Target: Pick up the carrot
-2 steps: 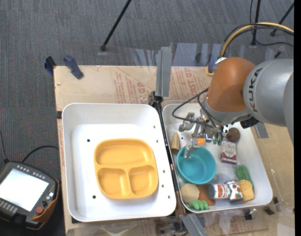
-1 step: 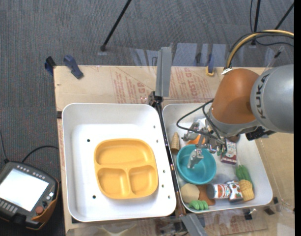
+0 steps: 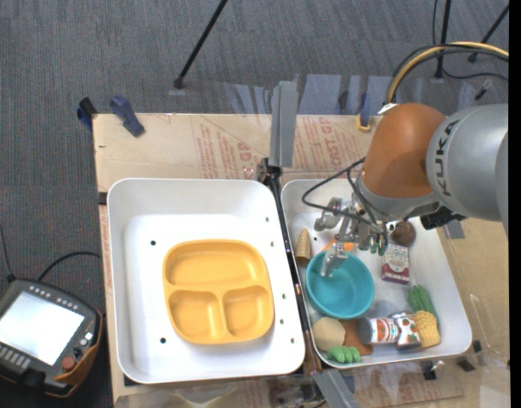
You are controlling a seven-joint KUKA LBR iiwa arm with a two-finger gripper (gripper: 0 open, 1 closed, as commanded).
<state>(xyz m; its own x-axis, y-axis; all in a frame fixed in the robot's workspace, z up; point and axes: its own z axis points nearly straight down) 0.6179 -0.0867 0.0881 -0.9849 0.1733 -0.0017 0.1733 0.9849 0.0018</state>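
- The pincer point(image 3: 343, 246) hangs low over the right bin point(image 3: 458, 313), right at the upper rim of the teal bowl point(image 3: 340, 287). Its metal fingers are a tangle of shiny bits from this angle, so I honestly can't tell if it's released or clenched.
- There's a small orange bit right by the pincer tips, but it's too small to say what it is.
- The carrot point(image 3: 353, 337), as far as I can make out, is the orange piece lying at the front of the right bin, with green leafy stuff point(image 3: 345, 354) at its near end. It sits just below the teal bowl, squeezed between a tan round thing point(image 3: 328, 330) and a small can point(image 3: 394, 330). It's well apart from the pincer, with the bowl in between.
- Other stuff in that bin: a corn cob point(image 3: 427, 328) next to the can, a green veggie point(image 3: 421, 298) above it, a small red-and-white box point(image 3: 397, 264), a dark brown round thing point(image 3: 403, 232), and an ice cream cone point(image 3: 303, 245) along the left wall.
- The left bin point(image 3: 128, 228) has a yellow divided plate point(image 3: 218, 291) sitting in the middle.
- Both bins rest side by side on the bench point(image 3: 201, 143), and the arm point(image 3: 430, 160) comes in from the right.
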